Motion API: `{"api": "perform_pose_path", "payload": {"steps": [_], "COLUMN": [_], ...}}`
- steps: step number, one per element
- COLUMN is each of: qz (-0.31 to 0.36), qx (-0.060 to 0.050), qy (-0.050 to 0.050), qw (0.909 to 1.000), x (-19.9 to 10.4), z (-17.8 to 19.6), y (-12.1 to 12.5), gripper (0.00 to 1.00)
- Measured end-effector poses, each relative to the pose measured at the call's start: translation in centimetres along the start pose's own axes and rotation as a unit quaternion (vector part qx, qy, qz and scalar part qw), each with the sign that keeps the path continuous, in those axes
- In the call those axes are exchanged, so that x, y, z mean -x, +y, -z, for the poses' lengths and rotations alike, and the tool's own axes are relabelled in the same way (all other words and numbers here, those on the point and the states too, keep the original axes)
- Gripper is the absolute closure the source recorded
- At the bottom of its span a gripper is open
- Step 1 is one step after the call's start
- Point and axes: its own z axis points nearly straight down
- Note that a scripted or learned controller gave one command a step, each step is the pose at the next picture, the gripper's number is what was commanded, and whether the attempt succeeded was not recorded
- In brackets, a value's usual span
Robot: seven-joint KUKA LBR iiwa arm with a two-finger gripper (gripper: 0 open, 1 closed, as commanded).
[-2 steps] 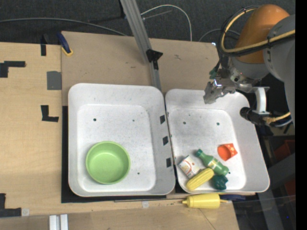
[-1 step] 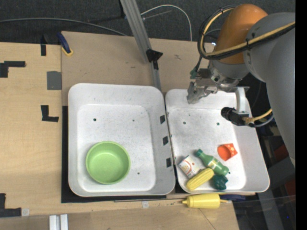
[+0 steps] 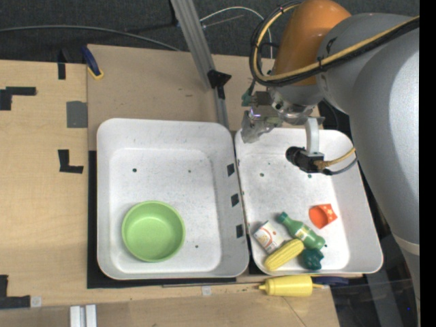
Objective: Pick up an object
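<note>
My gripper (image 3: 255,124) hangs over the far left corner of the right bin (image 3: 272,176), just under the arm's orange band. Nothing shows in its grasp. Several small things lie at the near end of that bin, well away from the gripper. They are an orange piece (image 3: 323,214), a green bottle (image 3: 300,229), a yellow corn cob (image 3: 283,254), a small white can (image 3: 267,236) and a dark green lump (image 3: 312,259). A green bowl (image 3: 153,231) sits in the near left corner of the left bin (image 3: 163,148).
A yellow bottle (image 3: 289,286) lies on the bench outside the right bin's front rim. A slanted metal pole (image 3: 197,39) rises behind the bins. A black cable plug (image 3: 303,159) dangles from the wrist over the right bin.
</note>
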Motion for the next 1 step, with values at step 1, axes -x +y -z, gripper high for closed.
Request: {"api": "perform_pose_path", "payload": {"steps": [1], "qz": [0.0], "qx": [0.0], "qy": [0.0], "qw": [1.0], "x": [-5.41], "z": [1.65], "y": [-0.01], "gripper": [1.0]}}
